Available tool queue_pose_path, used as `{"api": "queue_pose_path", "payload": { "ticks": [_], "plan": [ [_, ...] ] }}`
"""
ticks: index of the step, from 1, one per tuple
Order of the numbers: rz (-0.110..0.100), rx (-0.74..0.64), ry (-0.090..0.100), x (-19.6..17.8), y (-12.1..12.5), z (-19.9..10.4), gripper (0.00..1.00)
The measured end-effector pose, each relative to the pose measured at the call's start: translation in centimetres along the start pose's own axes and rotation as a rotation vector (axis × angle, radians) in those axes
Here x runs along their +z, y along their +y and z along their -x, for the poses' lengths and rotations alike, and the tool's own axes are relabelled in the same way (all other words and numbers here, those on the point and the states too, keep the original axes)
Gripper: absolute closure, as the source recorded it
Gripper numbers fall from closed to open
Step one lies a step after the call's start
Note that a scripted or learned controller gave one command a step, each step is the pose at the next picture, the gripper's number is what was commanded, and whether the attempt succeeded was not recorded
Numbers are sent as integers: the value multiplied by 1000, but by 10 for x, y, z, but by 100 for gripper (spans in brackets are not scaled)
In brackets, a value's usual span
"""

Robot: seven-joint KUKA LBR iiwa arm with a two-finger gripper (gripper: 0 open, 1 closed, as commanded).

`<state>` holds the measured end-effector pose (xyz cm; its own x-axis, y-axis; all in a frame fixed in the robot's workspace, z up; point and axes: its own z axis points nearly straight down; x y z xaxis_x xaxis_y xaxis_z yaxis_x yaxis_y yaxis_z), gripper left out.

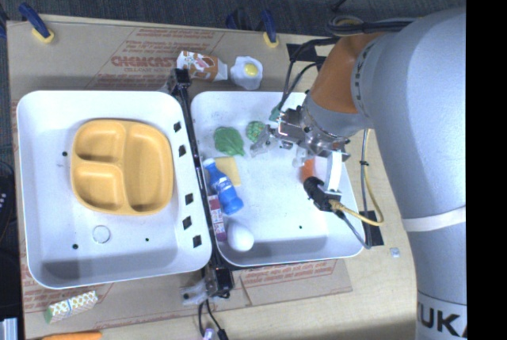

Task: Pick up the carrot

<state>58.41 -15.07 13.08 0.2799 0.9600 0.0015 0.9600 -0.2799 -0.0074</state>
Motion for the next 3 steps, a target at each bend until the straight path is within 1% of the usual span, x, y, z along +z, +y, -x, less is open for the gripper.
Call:
{"api": "queue_pose_path", "payload": {
  "ticks": [1, 2, 3],
  "plan": [
    [5, 18, -1, -85, 40, -41, 0],
    [3, -37, -2, 40, -2, -42, 0],
    [7, -149, -2, -128, 4, -94, 0]
  ]
}}
